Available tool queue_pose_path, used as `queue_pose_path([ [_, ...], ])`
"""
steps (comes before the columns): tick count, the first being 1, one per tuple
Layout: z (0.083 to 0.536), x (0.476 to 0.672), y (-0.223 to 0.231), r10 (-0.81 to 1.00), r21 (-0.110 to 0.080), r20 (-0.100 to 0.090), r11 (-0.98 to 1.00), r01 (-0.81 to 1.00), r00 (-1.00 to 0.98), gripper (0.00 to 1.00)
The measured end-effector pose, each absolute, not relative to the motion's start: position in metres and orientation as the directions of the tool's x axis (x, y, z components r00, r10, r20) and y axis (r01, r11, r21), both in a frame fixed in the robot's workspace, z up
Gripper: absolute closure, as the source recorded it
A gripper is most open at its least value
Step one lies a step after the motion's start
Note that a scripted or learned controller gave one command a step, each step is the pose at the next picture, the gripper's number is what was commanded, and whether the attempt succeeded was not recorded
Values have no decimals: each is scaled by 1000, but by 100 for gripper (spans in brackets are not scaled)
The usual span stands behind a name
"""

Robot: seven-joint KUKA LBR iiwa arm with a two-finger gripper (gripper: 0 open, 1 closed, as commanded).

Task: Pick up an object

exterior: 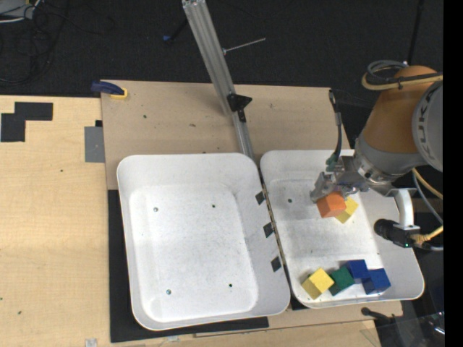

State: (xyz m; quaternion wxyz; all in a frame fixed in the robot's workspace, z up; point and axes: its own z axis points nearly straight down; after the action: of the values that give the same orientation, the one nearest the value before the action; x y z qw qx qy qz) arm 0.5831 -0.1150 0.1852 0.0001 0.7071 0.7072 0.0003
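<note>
Right bin (289, 266); tool (329, 192) touching orange block (332, 205)

This is a robotics lab or test cell. A grey and orange industrial arm (396, 132) reaches over a plywood table (173, 118) that carries two shallow white bins (189, 241) set side by side (small coloured blocks (346, 278) lie in the right one). An aluminium rail (215, 63) rises behind them, loose cables (20, 6) trail on the dark floor, and black tape marks (26, 118) sit on the neighbouring board.
</note>
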Motion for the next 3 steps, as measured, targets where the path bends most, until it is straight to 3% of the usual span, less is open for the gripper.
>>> queue_pose_path([
  [1,227,584,-114,1000,1,0,1,1000,-1,100],
  [3,240,590,-13,1000,-4,3,4,1000,-4,100],
])
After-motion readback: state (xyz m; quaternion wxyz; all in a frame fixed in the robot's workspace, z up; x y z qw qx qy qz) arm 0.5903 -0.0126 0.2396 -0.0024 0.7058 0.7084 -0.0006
